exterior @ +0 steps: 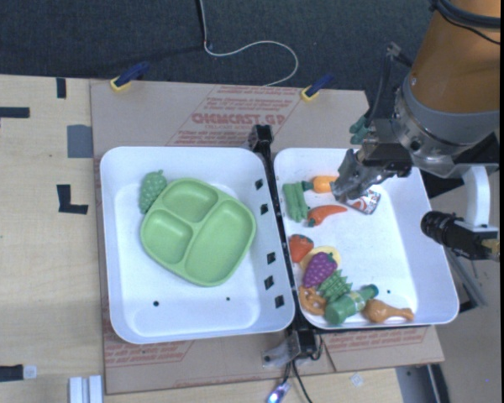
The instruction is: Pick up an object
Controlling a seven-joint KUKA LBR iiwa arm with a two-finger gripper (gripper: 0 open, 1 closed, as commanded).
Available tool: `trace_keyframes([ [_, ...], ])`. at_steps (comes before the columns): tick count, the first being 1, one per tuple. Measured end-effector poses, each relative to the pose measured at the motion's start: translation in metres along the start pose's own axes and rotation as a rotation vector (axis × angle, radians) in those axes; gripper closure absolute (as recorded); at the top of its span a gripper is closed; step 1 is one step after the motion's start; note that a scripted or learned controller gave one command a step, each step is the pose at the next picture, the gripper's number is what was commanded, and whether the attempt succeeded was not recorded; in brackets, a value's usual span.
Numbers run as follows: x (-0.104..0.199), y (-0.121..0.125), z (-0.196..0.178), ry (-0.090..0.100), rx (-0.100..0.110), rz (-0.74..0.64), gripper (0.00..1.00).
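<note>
Whether the jaws were spread or closed could not be told; the gripper [350, 188] hung low in the right bin [420, 250], just beside a small red-and-white packet [367, 202], its print unreadable; left of the jaws lay one orange carrot [322, 184], green beans [295, 201] and one red pepper [325, 214]; further off sat purple grapes [317, 269]; the left bin [122, 225] held one green divided plate [198, 232]; cardboard [227, 120] beyond bore faint red lettering.

Dark blue carpet floor [84, 23] beyond wooden bench [34, 250]; cardboard sheet [227, 116] clamped on top; white cable [235, 53] trailing.
</note>
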State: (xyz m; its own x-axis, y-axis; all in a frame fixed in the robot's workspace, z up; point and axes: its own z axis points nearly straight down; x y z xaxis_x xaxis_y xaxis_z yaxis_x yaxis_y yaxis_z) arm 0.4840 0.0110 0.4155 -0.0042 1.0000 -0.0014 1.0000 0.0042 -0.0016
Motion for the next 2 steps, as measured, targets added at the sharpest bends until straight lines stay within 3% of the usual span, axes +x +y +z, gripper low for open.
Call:
trace_keyframes([
  [1, 0.002, 0.0, -0.077, 0.002, -0.01, 0.002, 1.0],
  [2, 0.075, 0.0, -0.122, 0.003, -0.006, -0.006, 1.0],
])
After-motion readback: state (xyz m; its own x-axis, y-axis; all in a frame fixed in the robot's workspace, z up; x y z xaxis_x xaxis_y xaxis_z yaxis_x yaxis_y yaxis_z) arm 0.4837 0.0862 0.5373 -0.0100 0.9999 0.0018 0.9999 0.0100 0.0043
